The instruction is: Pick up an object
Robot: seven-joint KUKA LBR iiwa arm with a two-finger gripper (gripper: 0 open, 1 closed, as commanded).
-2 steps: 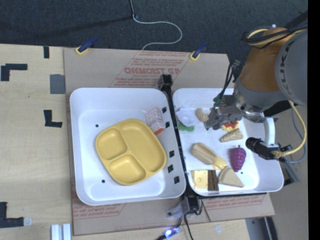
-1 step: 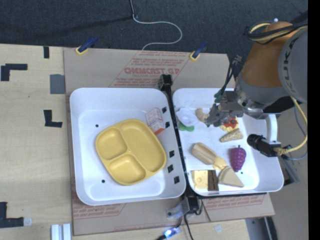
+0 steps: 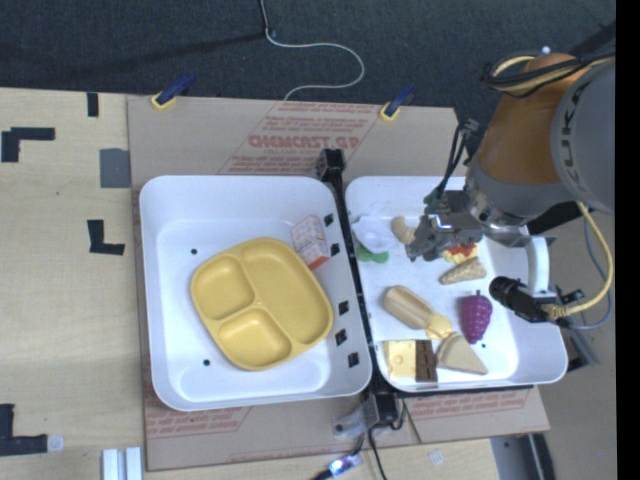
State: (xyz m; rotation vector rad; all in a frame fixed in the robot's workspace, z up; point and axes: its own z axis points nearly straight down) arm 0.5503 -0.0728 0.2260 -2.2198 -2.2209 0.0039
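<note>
My gripper [image 3: 428,244] hangs low over the upper middle of the right bin [image 3: 540,368]. Its dark fingers point down-left beside a small tan piece [image 3: 402,230]. A red and yellow piece [image 3: 462,255] and a tan wedge [image 3: 463,272] lie just right of the fingers. Below them rest a tan roll [image 3: 415,309], a purple grape bunch [image 3: 476,316], a cheese wedge [image 3: 462,356] and a yellow and brown block [image 3: 411,360]. A clear cup with a green bit [image 3: 372,240] sits at the bin's left wall. Nothing shows between the fingers.
The left bin [image 3: 170,268] bears a yellow divided tray [image 3: 262,300] and a small white and red carton [image 3: 310,236] near its right wall. A black divider clip [image 3: 331,162] sits where the bins meet. Cardboard lies under both bins.
</note>
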